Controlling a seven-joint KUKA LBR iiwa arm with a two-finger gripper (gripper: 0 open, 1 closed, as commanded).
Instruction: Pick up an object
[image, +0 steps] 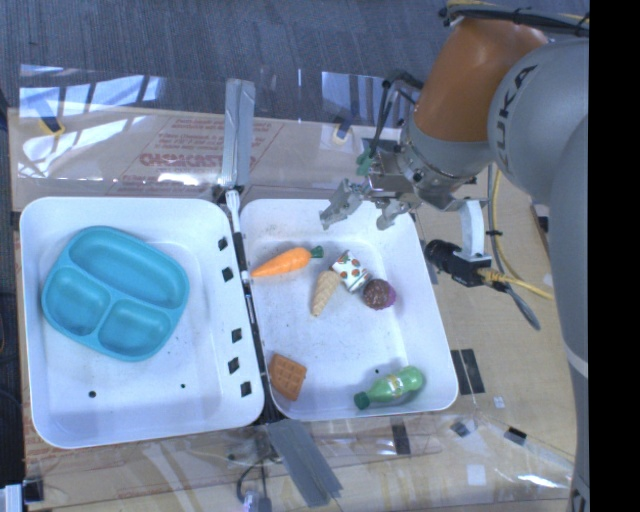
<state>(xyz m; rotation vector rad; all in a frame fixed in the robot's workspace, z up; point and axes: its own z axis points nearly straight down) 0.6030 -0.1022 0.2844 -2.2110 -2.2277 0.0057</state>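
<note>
The right bin holds an orange carrot, a tan cone, a small white patterned piece, a dark maroon ball, a brown waffle square and a green bottle. My gripper hangs over the far edge of that bin, above and behind the cone and patterned piece. Its two fingers are spread apart with nothing between them.
The left bin carries a blue divided tray. A grey divider strip runs between the bins. The arm's grey body and orange band fill the upper right, over the bench's right side.
</note>
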